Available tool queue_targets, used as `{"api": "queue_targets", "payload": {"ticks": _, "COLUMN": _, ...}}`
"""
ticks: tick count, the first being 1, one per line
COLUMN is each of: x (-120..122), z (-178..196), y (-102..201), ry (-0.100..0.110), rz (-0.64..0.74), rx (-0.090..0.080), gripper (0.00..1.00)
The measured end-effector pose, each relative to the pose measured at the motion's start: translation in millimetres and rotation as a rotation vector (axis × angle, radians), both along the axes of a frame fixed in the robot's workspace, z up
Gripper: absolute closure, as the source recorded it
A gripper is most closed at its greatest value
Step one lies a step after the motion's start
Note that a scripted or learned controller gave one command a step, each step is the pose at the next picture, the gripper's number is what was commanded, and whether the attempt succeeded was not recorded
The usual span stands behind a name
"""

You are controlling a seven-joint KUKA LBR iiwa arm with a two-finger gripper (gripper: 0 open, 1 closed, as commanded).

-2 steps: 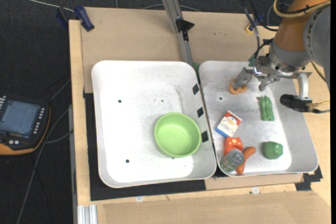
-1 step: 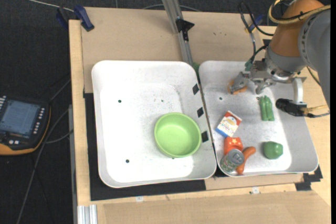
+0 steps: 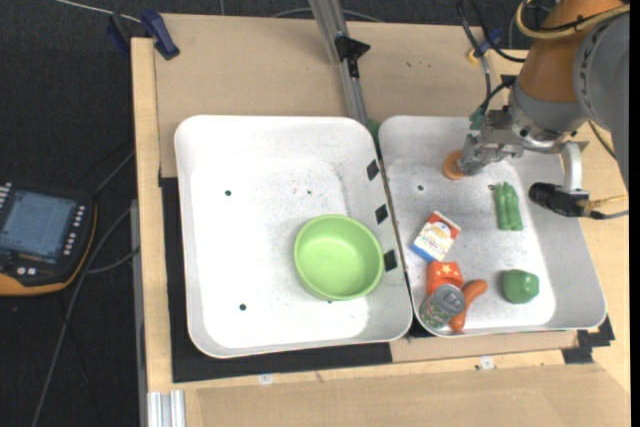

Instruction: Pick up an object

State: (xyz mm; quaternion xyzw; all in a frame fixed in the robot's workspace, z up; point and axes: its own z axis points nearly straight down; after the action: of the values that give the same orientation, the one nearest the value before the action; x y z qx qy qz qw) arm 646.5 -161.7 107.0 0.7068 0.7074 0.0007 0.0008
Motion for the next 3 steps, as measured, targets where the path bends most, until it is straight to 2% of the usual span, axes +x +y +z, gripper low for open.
{"api": "queue_targets", "payload": {"ticks": 2, "x": -3, "z": 98, "y": 0, "ry": -0.003, "rz": -0.001, "rx": -0.001, "gripper": 1.00}}
{"api": "queue_targets", "payload": {"ticks": 3, "x": -6, "z": 108, "y": 46, "ry": 0.000, "rz": 0.003, "rx": 0.001, "gripper": 1.00}}
